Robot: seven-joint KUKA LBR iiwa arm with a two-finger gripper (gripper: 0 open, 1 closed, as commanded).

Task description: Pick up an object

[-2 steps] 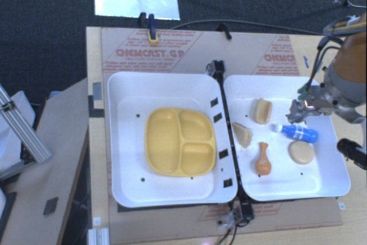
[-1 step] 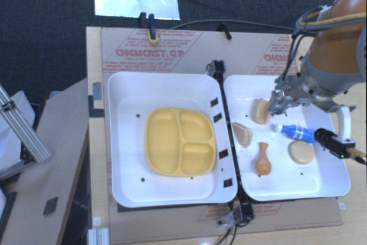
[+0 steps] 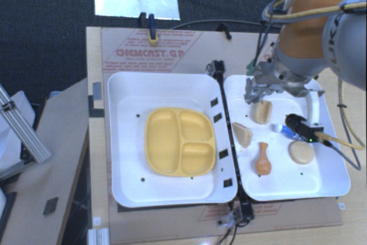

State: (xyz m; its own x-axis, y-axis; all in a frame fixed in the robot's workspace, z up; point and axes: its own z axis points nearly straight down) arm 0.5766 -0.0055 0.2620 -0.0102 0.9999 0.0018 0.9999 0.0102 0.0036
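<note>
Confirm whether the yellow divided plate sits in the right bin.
No, the yellow divided plate lies in the left bin, apart from the small items.

Arm in from right, gripper (image 3: pixel 257 94) low, pointing down.

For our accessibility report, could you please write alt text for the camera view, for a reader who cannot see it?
The arm's end effector hangs over the right bin, just above a tan wedge; a second wedge, an orange drumstick-shaped toy and a pale round piece lie nearby. The left bin holds a yellow divided plate.
</note>
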